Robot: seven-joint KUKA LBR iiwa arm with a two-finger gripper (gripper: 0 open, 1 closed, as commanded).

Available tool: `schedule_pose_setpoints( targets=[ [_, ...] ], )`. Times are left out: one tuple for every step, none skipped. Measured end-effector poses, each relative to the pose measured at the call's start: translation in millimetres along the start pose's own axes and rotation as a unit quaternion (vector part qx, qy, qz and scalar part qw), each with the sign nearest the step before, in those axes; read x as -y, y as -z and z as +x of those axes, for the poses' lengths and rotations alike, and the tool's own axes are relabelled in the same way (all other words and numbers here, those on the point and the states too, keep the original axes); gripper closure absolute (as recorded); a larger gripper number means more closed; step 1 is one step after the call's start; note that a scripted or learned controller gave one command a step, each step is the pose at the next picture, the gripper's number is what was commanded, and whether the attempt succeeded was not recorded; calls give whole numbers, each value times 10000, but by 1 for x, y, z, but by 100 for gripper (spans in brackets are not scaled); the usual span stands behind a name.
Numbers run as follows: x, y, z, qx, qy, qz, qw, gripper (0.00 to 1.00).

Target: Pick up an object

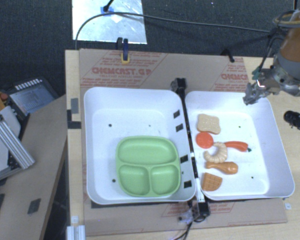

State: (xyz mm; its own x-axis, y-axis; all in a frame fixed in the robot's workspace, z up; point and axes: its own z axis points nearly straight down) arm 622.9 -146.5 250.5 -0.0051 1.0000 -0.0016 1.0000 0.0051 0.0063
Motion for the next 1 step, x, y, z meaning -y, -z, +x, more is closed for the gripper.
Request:
schedule_pose_setpoints(
  targets=[
    [-1,19,0,-5,3,11,10000,100]
  ],
)
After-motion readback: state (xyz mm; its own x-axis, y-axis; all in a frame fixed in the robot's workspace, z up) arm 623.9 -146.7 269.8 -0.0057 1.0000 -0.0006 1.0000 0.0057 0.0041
